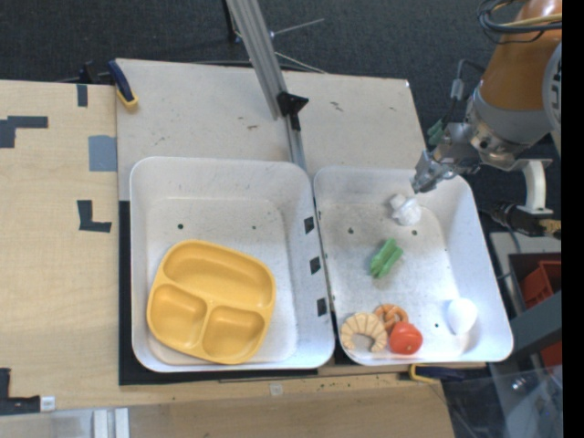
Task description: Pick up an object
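Camera view: pincer [425, 181] low over right bin's [484, 245] far edge, just above white lump [405, 209]; jaw state impossible to tell. Nothing lifted yet. Green piece [384, 257], tomato [405, 338] lying untouched. Grasp and lift remaining.
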`<state>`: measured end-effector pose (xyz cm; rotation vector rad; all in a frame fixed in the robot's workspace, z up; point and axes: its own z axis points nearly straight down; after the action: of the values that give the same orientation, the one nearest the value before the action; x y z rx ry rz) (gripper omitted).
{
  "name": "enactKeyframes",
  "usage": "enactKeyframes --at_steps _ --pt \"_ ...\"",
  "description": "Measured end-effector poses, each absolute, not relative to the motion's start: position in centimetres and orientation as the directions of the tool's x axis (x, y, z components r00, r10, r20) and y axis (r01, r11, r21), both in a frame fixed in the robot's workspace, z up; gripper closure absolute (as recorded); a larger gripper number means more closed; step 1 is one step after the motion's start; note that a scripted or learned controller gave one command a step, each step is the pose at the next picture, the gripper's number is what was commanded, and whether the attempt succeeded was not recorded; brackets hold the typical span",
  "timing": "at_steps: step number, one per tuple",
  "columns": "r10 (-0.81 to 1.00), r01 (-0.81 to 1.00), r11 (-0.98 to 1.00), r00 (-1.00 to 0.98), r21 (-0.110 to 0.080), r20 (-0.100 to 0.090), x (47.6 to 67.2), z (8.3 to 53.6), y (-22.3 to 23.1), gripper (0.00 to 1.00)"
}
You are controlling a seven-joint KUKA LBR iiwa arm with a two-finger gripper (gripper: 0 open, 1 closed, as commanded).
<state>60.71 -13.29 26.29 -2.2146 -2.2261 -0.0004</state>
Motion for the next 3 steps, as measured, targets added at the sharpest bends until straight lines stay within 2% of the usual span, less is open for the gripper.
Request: enactKeyframes --at_steps 2,3 --pt "1.0 1.0 0.008 -0.008 -0.002 0.002 60.9 26.1 -1.0 1.0" --pt "1.0 1.0 0.007 -0.007 -0.003 0.002 60.0 25.8 4.2 1.0"
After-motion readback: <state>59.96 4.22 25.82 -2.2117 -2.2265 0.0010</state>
